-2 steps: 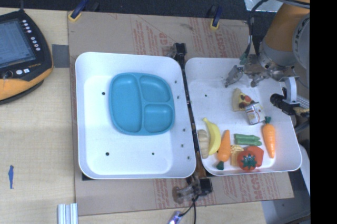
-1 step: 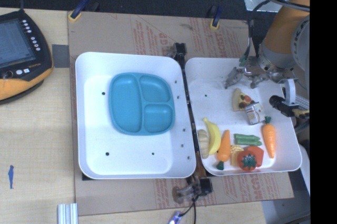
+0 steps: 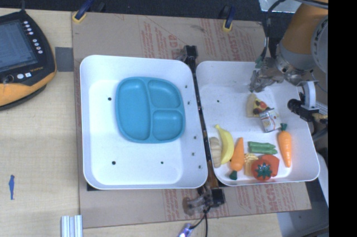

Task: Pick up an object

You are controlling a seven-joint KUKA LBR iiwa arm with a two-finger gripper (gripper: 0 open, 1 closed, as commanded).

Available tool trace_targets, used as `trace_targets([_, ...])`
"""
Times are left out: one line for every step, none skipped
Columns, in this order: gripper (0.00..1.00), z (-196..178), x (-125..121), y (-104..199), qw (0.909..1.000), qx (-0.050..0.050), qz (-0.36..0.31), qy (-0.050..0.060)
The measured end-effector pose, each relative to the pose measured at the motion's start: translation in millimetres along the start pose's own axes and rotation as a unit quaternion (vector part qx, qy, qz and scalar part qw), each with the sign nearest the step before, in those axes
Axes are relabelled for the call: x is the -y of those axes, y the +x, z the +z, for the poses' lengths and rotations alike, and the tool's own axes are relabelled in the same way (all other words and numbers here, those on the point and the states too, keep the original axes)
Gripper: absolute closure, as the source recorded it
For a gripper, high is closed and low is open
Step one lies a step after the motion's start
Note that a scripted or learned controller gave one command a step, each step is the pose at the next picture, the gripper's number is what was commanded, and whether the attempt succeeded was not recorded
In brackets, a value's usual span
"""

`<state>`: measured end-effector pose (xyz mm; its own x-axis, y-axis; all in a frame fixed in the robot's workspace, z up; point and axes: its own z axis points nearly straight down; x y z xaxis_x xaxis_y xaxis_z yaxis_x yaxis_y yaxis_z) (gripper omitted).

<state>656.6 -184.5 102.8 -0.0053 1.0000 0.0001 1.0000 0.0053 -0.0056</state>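
My gripper [image 3: 257, 84] hangs over the back of the right bin [image 3: 223, 80], just above and left of a pizza slice toy [image 3: 255, 105]. Nothing shows between its fingers. Beside the slice lies a small can [image 3: 268, 120]. Along the bin's front lie a banana [image 3: 225, 144], two carrots [image 3: 238, 153] [image 3: 285, 145], a green bean pod [image 3: 262, 147], a red tomato-like toy [image 3: 265, 167] and a beige piece [image 3: 215, 148]. The arm [image 3: 304, 35] comes in from the right.
The left bin [image 3: 95, 119] holds a blue divided plate [image 3: 149, 109]. A teach pendant [image 3: 22, 63] lies on the bench at the far left. Clamps [image 3: 82, 9] [image 3: 226, 17] hold the cardboard at the back edge.
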Motion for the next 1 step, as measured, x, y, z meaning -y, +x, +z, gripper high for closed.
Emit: trace_targets([0.00, 0.1, 0.1, 0.0, 1.0000, 0.000, 0.000, 0.000])
